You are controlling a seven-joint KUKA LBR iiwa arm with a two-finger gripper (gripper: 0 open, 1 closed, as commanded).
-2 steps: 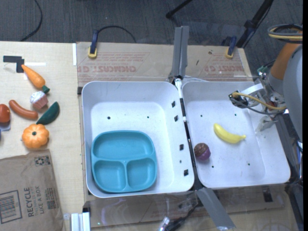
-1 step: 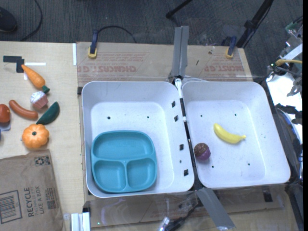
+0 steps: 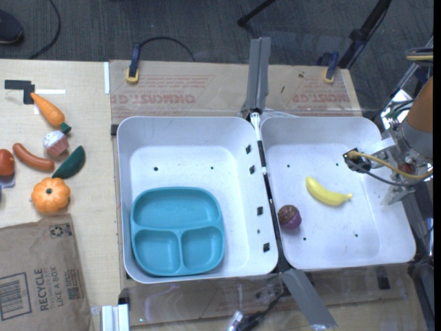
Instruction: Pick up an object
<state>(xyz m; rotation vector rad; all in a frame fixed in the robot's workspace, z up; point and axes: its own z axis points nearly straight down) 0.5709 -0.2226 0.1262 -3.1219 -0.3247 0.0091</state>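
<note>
- Locate the tool [image 3: 402, 173]: it sits at the right edge of the right bin [image 3: 322, 147], below the arm's orange band. You cannot tell from this view whether it is set wide or narrow, and nothing is visibly held in it.
- Locate the candidates. The yellow banana [image 3: 328, 192] lies flat near the middle of the right bin, to the left of the tool and apart from it. The purple ball [image 3: 289, 217] rests near the bin's left wall, just beside the banana's lower end but not touching it.
- Select the banana — it is the nearer item and has bare floor on all sides.
- Centre the tool over the banana's middle and align the closing direction across its short width, not along its curve.
- Descend vertically; close only once the tool straddles the fruit.
- Ignore the teal divided plate [image 3: 178, 231] in the left bin [image 3: 180, 150].
</note>
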